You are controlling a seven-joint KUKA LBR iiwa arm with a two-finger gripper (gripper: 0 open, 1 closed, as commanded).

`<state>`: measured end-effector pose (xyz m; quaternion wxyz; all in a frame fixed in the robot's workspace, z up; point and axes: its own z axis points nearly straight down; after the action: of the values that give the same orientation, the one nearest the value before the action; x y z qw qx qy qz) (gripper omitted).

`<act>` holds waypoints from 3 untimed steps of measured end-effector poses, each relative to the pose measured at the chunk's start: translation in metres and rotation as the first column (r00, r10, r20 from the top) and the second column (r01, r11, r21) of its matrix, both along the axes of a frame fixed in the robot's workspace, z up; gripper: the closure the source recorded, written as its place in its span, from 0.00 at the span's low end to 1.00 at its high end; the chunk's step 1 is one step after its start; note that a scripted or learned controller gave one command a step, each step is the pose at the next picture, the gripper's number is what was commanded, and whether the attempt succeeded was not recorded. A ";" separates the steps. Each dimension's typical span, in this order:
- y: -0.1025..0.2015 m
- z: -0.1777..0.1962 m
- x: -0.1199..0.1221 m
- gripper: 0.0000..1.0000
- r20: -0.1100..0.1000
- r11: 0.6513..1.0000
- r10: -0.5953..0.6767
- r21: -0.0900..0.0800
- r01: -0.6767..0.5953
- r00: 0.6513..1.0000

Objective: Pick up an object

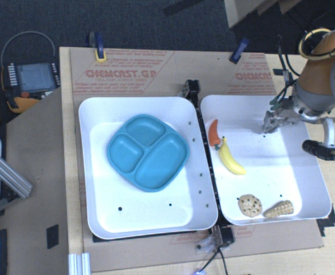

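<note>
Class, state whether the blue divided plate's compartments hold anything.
Empty. All three compartments of the blue plate in the left bin show bare blue.

Bright, even overhead light, soft shadows, white bins (204, 110) slightly glaring, focus sharp.

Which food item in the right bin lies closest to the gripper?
The banana, the yellow one mid-bin; the gripper hangs up-right of it, while cookie and cone lie at the bottom edge.

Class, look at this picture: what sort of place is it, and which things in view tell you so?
Probably a robotics lab bench for grasping trials. A grey robot arm reaches over two white bins; toy food such as a banana lies there, and a control pendant sits beside the board.
</note>
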<state>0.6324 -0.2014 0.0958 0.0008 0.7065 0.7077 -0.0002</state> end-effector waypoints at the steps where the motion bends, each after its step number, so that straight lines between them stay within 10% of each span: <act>1: -0.008 0.047 0.000 1.00 0.003 1.000 -0.001 -0.001 0.001 1.000; 3: -0.017 0.113 -0.002 1.00 0.003 1.000 -0.001 -0.001 0.001 1.000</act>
<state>0.6303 -0.2184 0.2083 0.0021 0.7068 0.7074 0.0007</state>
